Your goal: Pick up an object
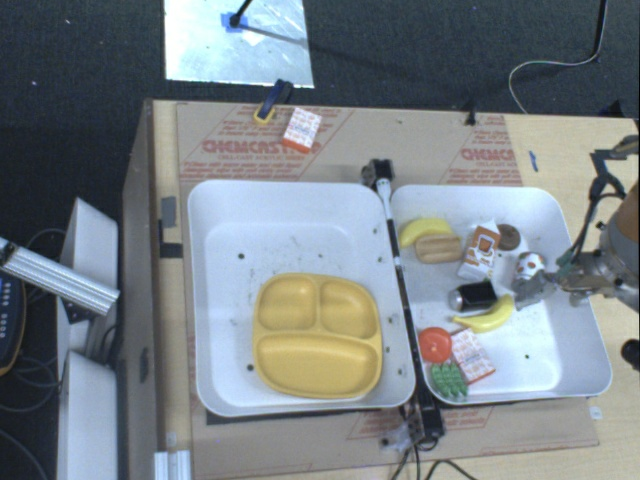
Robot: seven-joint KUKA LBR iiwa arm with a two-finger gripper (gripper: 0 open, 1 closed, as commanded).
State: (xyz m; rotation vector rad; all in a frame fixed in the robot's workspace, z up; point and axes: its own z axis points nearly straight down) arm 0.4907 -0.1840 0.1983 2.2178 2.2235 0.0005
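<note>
The right bin (575, 363) holds several small objects. A yellow banana (488, 314) lies near its middle, with a black object (473, 295) just above it. Farther back are a second yellow fruit (424, 230), a tan bread roll (437, 250), an orange and white carton (482, 251), a brown round piece (508, 236) and a small white piece (528, 264). At the front lie a red tomato (435, 344), a red and white packet (471, 356) and a green item (448, 379). My gripper (530, 286) hangs low over the bin's right half, just right of the banana's tip.
The left bin (230, 238) holds a yellow divided plate (318, 334). A black divider (396, 268) runs between the bins. On the cardboard behind them lie a small orange and white box (301, 129) and a blue and yellow tool (271, 101). The arm (605, 268) crosses the right rim.
</note>
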